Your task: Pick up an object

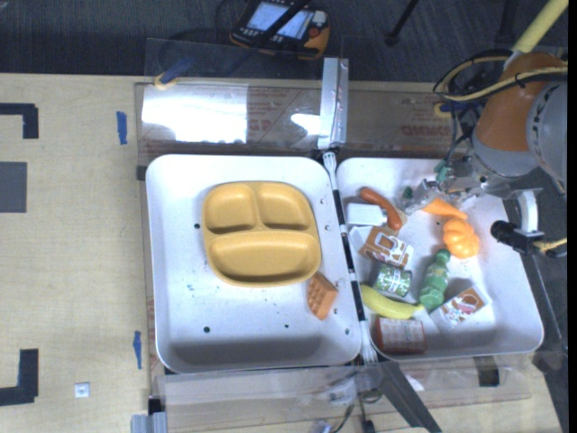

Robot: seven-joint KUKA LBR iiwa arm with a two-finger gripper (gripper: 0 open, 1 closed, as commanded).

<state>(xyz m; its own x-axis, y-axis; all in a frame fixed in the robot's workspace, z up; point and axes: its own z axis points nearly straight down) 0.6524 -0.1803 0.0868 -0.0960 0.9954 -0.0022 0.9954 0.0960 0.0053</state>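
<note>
The gripper (442, 186) hangs low over the far right part of the right bin (523, 332), at the end of the grey arm (541, 124) with its orange band. Whether it is released or clenched cannot be told from here; the metal parts at its tip are too small and cluttered to read, and nothing can be seen held in it.

Just beside the tip, toward the near side, lies an orange wedge-shaped piece (448, 209), close enough that it may be touching. A little further out on the same side sits a small orange pumpkin (460, 238). To the tip's left lies a sausage (382, 206) beside a white card (364, 214). Further toward the near edge are a brown carton (386, 248), a green bottle (435, 280), a green and white can (393, 282), a banana (388, 303), a red and white carton (463, 305) and a dark red packet (399, 334).

Well apart, in the left bin (171, 269), rest a yellow divided plate (261, 233) and a piece of toast (321, 296).

The step looks like the descent onto a target, most likely the orange wedge. The next move would call for settling squarely over it, closing, and lifting straight up without dragging the pumpkin along.
</note>
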